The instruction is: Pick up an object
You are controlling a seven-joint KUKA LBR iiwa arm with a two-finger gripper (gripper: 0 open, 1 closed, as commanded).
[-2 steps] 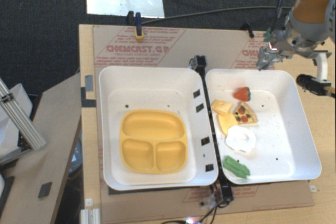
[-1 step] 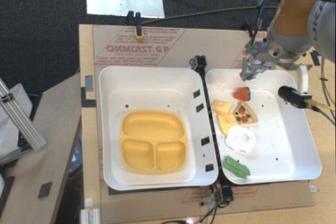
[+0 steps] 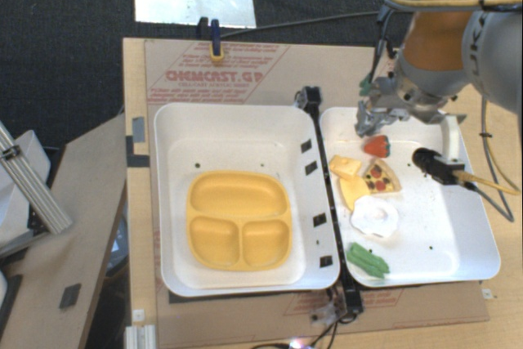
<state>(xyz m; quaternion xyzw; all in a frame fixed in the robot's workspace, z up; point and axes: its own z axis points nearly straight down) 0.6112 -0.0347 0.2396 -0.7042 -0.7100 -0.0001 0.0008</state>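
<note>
The hand point(image 3: 372, 125) hung low over the far part of the right bin point(image 3: 462, 245), at about the twelve o'clock end of the cluster of toy food there. Whether it was apart or together could not be told from this slanted view, and nothing could be seen gripped in it. The nearest piece was a small red toy point(image 3: 376, 146), lying on the bin floor just beside the hand, at roughly six o'clock from it and a shade toward five. It looked rounded, a little wider from nine to three o'clock, so it seemed to offer no strong long axis to line up with. Farther along the same six o'clock line lay a pizza slice point(image 3: 382, 177), with a cheese wedge point(image 3: 344, 167) at its nine o'clock, then a fried egg point(image 3: 374, 217) and, nearest the front rim, a green pod point(image 3: 368, 259). The left bin point(image 3: 245, 131) held only a yellow tray point(image 3: 239, 218), well apart from the hand at about eight o'clock. Judged from this, the red toy was the likely target. The move would need only a short shift toward six o'clock and a drop, though the pizza slice close by could be nudged.
</note>
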